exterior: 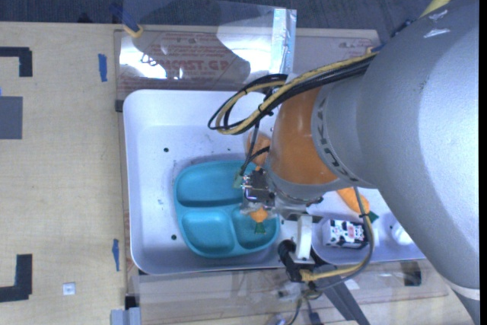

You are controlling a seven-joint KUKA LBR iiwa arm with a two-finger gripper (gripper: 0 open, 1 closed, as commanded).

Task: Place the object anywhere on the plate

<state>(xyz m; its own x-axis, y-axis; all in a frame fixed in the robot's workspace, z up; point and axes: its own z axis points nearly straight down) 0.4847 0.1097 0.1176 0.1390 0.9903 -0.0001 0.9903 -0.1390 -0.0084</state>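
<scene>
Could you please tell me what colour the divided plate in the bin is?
The plate is turquoise blue, seen in the camera view.

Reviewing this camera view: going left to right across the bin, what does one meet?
Bin's left wall → teal divided plate → gripper at the plate's right edge → small black-and-white box.

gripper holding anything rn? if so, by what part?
Cannot be told. The gripper sits over the plate with the wrist covering it; a small orange bit shows beside it, but no grasp is visible.
</scene>
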